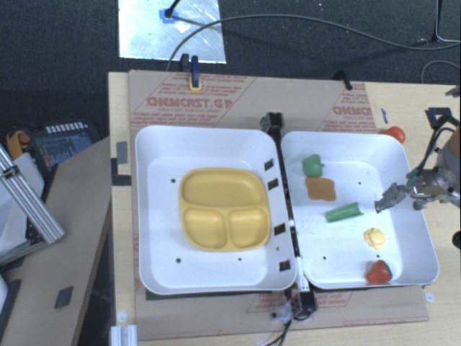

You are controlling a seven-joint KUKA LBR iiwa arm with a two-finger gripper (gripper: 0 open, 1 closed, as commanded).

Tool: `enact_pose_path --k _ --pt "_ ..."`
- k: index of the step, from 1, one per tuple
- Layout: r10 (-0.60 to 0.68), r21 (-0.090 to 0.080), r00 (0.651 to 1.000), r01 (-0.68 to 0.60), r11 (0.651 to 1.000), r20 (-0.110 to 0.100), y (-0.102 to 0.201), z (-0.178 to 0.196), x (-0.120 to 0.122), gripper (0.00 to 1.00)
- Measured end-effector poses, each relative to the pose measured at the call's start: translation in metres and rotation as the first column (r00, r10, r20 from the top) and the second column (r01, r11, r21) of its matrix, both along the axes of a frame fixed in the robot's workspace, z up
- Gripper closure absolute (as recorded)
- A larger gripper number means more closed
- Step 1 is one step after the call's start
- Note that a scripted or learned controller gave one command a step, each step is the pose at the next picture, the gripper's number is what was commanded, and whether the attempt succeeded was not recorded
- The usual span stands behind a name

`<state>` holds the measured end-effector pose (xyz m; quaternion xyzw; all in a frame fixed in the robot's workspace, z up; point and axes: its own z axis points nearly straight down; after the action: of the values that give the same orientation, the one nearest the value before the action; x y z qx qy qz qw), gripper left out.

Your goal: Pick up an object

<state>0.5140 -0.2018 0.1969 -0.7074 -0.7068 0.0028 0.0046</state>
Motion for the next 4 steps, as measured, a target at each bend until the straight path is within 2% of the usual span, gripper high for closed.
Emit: enact_pose_path --k 1,4 --pt "0.004 -0.003 1.000 -0.004 1.000 0.012 0.001 0.006 0.003 0.00" --pt "0.002 -0.002 1.000 -0.002 1.000 0.009 0.009 -0.114 0.003 0.00"
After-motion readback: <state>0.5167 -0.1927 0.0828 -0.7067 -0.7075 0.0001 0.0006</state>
